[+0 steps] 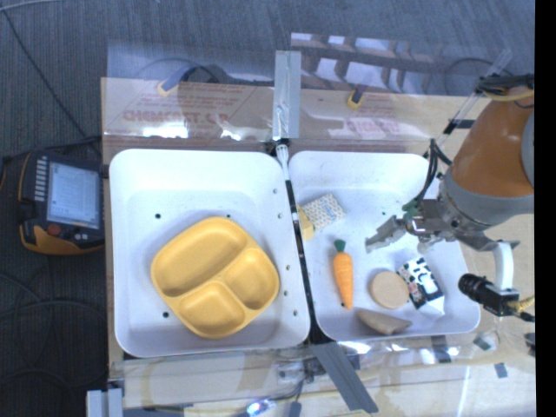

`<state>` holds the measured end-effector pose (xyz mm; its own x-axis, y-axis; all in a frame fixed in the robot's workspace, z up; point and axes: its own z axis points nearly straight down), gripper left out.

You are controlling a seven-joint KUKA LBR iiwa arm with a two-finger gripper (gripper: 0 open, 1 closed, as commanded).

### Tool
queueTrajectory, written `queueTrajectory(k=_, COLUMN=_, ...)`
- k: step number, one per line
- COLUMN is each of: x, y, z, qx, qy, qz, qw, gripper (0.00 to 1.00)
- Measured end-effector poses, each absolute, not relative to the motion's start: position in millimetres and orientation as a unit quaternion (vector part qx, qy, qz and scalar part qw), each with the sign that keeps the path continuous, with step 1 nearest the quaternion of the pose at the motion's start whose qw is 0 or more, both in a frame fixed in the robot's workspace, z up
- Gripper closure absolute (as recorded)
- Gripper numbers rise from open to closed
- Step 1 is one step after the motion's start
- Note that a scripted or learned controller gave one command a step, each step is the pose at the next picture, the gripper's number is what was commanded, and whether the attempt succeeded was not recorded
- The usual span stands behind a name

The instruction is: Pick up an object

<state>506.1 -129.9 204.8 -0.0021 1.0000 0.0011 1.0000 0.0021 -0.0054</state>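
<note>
The right bin (373, 168) holds an orange carrot (343, 272) with a green top near its left side. A pale yellow and white patterned block (321, 211) lies above the carrot. A round tan disc (388, 289) sits at the front right, touching a small black and white carton (422, 283). A tan wedge (383, 321) rests by the front wall. My gripper (393, 231) hangs over the middle right of this bin, just above the disc and carton, with nothing seen in it.
A yellow divided plate (215, 274) lies in the left bin (139, 181). The grey and orange arm (491, 159) comes in over the right bin's right wall. A teach pendant (61, 202) lies on the floor left of the bench.
</note>
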Motion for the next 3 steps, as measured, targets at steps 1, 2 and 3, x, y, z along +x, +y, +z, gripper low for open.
queueTrajectory(k=1, x=512.9, y=-113, z=96, qx=-0.651, qy=-0.759, qz=0.0005, qw=0.002, gripper=0.0)
queueTrajectory(k=2, x=513.1, y=-112, z=102, qx=-0.652, qy=-0.759, qz=0.0012, qw=0.004, gripper=1.0)
queueTrajectory(k=3, x=484.3, y=-93, z=181, qx=-0.58, qy=-0.814, qz=0.0008, qw=0.002, gripper=1.0)
